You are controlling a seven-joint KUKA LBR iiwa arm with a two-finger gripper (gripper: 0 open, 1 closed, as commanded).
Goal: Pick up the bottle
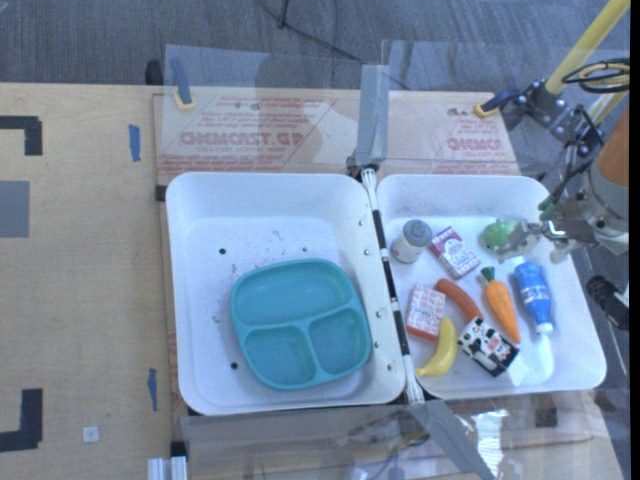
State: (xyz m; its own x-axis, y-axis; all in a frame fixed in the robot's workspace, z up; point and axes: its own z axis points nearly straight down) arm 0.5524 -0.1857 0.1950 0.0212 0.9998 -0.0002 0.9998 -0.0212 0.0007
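Note:
The bottle (532, 296) is blue with a white cap and lies flat in the right bin (575, 363), cap toward the front, close to the bin's right wall. My gripper (553, 236) hangs over the bin's right rim, just behind the bottle and beside a green toy (497, 234). It is apart from the bottle. The orange band of the arm (612, 154) sits above it at the right edge.
An orange carrot (500, 308) lies right beside the bottle on its left. Further left are a sausage (458, 298), a banana (440, 350), a cow-print carton (487, 346), a pink carton (455, 252) and a grey can (410, 238). A teal divided plate (298, 323) lies in the left bin (200, 218).

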